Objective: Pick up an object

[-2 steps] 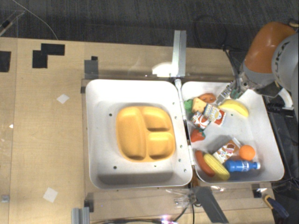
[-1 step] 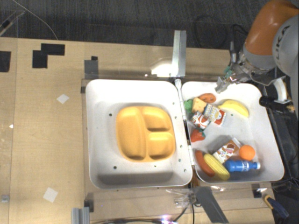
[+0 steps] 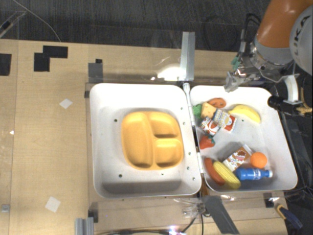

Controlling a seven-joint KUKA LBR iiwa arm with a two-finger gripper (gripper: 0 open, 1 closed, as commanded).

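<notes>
Looks like the approach step is what's being done here, nothing is lifted yet. The gripper (image 3: 234, 81) is parked over the back rim of the right bin (image 3: 288, 153), near its far left corner, and nothing is seen between it and the toys below. Whether it's open or closed can't be told from this angle, the tip is just a small shiny blur.

All the pickable stuff is piled in the right bin. A banana (image 3: 246, 113) is lying closest to the arm, smooth yellow plastic, curved, apart from the rest on its right side, so it's judged the easiest target. Just left of it a glossy carton (image 3: 218, 121) is jammed against a red tomato (image 3: 217, 103) and something green (image 3: 197, 110). Toward the front a round orange (image 3: 258, 159), a blue bottle (image 3: 252, 174) on its side, a bumpy corn cob (image 3: 227, 175) and a second carton (image 3: 236, 156) are crowded together, touching.

The left bin (image 3: 102, 146) is taken up by a yellow tray (image 3: 151, 139), moulded plastic with rounded compartments, probably too wide and flat to be grabbed.

For the next move, the gripper needs to be brought forward and down into the bin and lined up across the banana's narrow width. Round, slick shapes like the orange are likely to be squirted out.
</notes>
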